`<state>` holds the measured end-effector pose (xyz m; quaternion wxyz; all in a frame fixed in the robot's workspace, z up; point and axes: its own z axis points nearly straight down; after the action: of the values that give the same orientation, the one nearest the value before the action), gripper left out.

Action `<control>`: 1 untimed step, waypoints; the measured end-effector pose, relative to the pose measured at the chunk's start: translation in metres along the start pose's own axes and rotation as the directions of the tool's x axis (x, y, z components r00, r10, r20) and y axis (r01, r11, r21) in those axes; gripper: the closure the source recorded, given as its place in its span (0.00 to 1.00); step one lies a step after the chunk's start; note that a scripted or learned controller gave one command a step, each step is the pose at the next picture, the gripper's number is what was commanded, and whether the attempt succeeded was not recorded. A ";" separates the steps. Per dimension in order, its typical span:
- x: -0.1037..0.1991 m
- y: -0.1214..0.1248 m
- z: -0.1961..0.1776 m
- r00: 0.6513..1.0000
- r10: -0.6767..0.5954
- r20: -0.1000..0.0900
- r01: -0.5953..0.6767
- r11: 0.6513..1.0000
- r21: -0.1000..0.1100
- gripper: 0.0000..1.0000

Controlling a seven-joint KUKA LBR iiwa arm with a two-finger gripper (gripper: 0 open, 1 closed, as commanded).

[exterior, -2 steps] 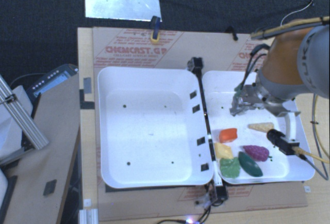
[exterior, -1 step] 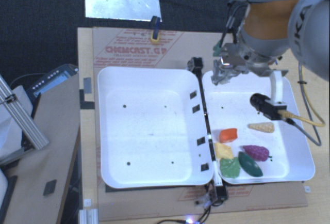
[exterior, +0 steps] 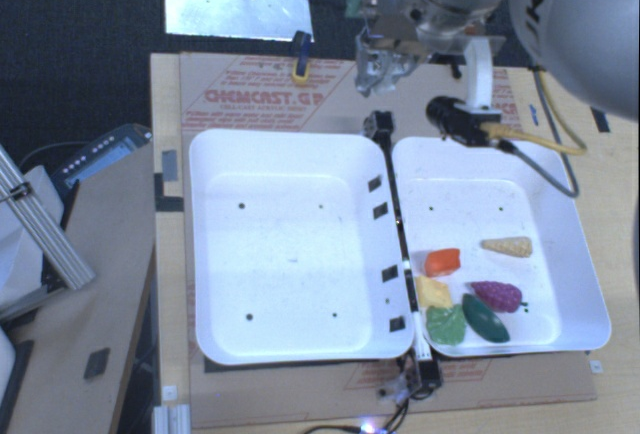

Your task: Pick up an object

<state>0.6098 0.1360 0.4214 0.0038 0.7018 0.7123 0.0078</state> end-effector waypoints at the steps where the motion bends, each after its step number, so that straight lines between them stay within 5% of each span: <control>1: 0.049 0.010 -0.069 1.000 0.006 0.002 -0.006 1.000 0.007 1.00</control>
<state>0.6184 0.1846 0.4907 0.0022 0.7041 0.7101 0.0045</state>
